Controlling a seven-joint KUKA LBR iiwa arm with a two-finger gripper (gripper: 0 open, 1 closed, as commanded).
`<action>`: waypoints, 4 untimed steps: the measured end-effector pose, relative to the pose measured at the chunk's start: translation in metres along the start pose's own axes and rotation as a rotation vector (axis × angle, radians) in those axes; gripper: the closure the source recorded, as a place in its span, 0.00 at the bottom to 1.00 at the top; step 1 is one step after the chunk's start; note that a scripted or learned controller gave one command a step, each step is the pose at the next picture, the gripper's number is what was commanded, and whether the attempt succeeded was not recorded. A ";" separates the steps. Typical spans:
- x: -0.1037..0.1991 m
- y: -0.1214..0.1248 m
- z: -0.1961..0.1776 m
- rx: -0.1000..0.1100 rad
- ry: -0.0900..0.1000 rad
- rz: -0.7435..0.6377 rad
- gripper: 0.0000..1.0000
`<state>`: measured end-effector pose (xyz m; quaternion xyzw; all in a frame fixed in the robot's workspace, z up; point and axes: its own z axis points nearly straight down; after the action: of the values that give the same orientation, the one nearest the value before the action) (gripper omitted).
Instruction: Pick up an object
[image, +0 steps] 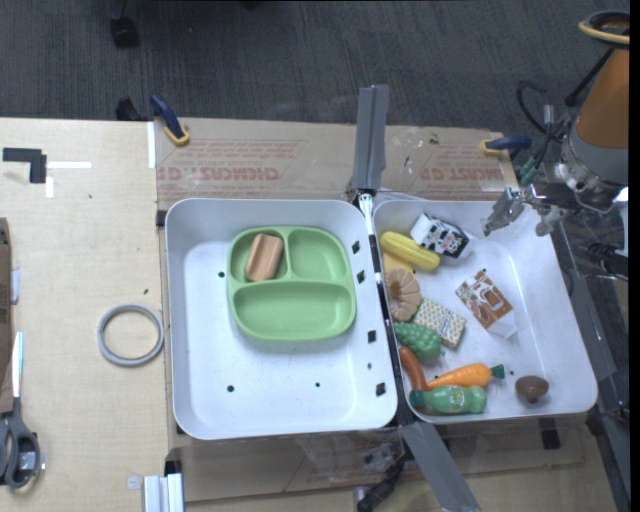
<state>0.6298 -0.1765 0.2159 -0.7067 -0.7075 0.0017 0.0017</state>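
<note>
a: dark grey carpet (250, 50) shows past the pale wooden bench (80, 230), and two shallow white bins sit side by side on it.

b: what is in the left white bin (200, 380)?

a: a green plastic plate with three parts (293, 283). a small tan bread roll (263, 257) lies in its top left part.

b: and the right white bin (560, 330)?

a: lots of toy food. a yellow toy corn cob (409, 250) lies near the top, just beside a small black and white carton (439, 237). a brown and white snack packet (485, 301) is in the middle. lower down are an orange toy carrot (460, 376), a green toy bottle (452, 400) and a small brown round thing (531, 388).

b: where is the robot's hand?

a: the grey metal gripper (518, 208) is over the top right edge of the right bin, above the toys. nothing is between its fingers. i cannot tell if they are wide or narrow.

b: anything on the bench?

a: a grey tape ring (131, 333) left of the bins, and scissors (20, 445) at the left edge.
</note>
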 end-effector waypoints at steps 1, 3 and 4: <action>-0.010 -0.041 0.103 -0.021 -0.003 -0.026 0.00; 0.013 -0.125 0.114 -0.009 0.000 -0.057 1.00; 0.007 -0.148 0.122 -0.013 0.001 0.059 1.00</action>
<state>0.4814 -0.1695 0.0942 -0.7274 -0.6862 -0.0031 -0.0027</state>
